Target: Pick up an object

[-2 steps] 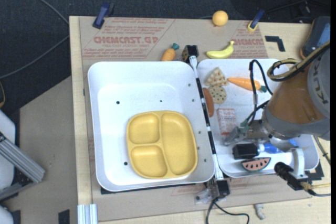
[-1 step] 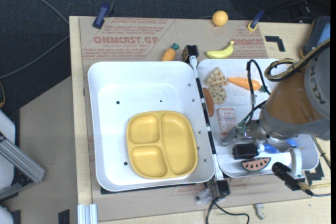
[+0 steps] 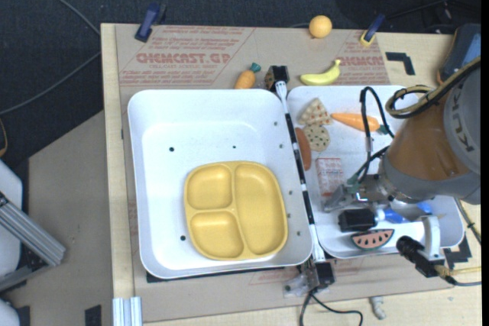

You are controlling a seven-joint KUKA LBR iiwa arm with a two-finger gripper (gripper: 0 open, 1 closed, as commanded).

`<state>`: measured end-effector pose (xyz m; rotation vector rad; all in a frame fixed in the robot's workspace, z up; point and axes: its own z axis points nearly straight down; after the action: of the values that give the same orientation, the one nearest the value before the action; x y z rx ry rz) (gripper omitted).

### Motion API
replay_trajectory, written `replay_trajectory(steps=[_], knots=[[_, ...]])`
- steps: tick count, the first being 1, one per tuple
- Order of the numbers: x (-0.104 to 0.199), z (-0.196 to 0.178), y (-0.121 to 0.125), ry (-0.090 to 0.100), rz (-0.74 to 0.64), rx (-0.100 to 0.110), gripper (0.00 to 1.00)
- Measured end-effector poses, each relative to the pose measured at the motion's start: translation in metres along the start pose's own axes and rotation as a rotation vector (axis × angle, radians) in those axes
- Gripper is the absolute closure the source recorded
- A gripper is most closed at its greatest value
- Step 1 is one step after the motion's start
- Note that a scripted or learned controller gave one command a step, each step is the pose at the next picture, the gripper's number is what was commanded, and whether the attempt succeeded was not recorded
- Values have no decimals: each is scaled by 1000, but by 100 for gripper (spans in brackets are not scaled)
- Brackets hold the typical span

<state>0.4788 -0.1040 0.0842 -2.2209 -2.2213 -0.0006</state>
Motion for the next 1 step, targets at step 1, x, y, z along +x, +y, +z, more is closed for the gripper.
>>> replay_trajectory(steps=[1], knots=[[-4,0,0,0,0,0,0]])
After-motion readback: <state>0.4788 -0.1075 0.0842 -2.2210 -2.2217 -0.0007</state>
